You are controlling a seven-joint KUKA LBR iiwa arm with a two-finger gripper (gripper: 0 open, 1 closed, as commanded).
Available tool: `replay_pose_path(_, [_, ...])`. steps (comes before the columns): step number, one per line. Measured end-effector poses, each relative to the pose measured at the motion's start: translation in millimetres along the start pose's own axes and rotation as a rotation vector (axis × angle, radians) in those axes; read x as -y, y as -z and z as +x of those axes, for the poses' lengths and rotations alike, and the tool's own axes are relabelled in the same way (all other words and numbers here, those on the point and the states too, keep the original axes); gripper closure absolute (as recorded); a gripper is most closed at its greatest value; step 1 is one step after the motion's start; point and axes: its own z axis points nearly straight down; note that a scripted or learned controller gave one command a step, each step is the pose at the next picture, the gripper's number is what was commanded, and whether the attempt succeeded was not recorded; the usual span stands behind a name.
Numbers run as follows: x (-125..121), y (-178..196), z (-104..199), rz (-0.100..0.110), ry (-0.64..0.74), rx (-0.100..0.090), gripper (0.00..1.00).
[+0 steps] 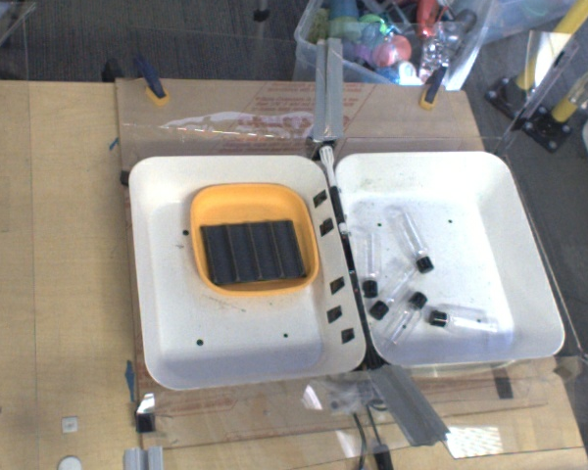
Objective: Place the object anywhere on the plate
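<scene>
Orange-yellow plastic is what I am seeing first: the square plate (255, 196) is sitting in the left bin (167, 341), toward its far half. A black ridged block (253, 252) is lying flat on the plate, within its rim, its grooves running front to back. In the right bin (470, 179) several clear tubes with black caps (412, 243) are lying scattered, most of them clustering near the wall where the bins meet. A row of small black tabs (331, 262) is running along that shared edge. Both bins are resting on a cardboard sheet (225, 106) over the wooden bench (39, 262). Beyond the bins a clear tote of coloured toys (392, 18) is standing. As for the gripper, I cannot tell how it is standing or whether it is holding anything.
</scene>
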Motion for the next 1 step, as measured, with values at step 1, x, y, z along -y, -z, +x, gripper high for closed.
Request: replay_pose_path(1, [1.0, -0.3, -2.6, -0.001, -0.027, 0.003, 1.0])
